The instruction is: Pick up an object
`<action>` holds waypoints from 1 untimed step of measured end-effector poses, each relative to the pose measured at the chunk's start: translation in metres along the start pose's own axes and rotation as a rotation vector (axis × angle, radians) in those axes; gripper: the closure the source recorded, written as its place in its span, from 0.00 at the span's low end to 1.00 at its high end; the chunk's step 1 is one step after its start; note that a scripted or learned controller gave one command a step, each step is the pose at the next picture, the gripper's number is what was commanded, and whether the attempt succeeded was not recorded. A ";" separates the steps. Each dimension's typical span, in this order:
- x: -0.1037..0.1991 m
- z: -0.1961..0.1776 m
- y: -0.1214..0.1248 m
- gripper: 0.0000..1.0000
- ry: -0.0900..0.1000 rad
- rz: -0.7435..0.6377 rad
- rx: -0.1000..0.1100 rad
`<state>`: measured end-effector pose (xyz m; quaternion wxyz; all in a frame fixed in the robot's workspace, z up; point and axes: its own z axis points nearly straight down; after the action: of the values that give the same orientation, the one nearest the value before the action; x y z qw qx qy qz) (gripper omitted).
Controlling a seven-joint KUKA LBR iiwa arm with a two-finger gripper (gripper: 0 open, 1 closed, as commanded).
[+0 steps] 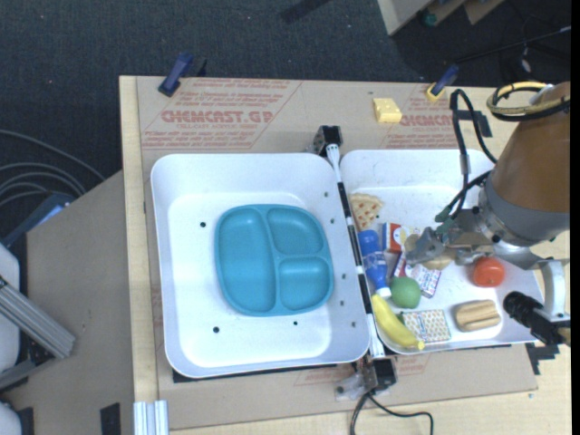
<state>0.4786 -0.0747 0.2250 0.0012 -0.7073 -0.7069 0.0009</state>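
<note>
Objects are heaped in the right bin [471,163]: a banana [395,323], green ball [405,292], tomato [488,272] and bread roll [477,314]. The gripper [426,250] is lowered among them, just above the ball; its opening cannot be told.

The brown board [227,116] under the bins reads "CHEMCAST GP" in red

Both bins [181,243] are seen in white. The divided tray [272,259] is coloured turquoise. A yellow banana [393,324], a green ball [405,292], a red ball [488,272] and a tan bread roll [477,314] are noted. A blue tube [371,252] is seen. The bench board [227,116] is printed with red lettering on tan. The arm [535,170] is banded orange over grey.
</note>
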 end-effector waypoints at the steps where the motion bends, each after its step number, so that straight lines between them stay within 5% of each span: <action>1: 0.057 -0.034 0.001 1.00 0.000 -0.001 -0.003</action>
<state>0.4794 -0.0176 0.2593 0.0004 -0.7068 -0.7074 -0.0001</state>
